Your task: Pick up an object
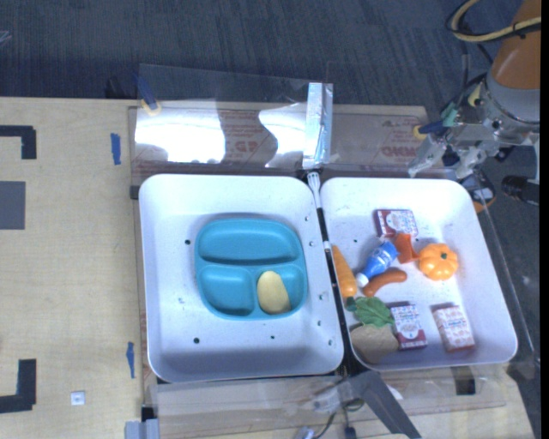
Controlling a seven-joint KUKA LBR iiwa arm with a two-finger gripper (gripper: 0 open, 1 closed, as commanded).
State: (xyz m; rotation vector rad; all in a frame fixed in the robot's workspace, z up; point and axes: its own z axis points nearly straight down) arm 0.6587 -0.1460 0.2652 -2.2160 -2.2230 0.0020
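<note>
**Toys waiting in the bin by the arm**

Small plastic toy foods [403, 283] lie scattered in the right shallow white bin [489, 283], just below and left of the grey gripper [459, 154], which hangs over the bin's far corner; I cannot tell its state. Further left, a blue sectioned tray [232, 257] sits in the left white bin [163, 257] on the pale wooden bench [69, 283], dark carpet [214, 34] beyond.

Arm [515, 81]: grey casing with an orange band. A yellow cable [480, 17] and blue fittings [448, 114] are noted.

Bench [60, 257] with two white bins [171, 334]
</note>
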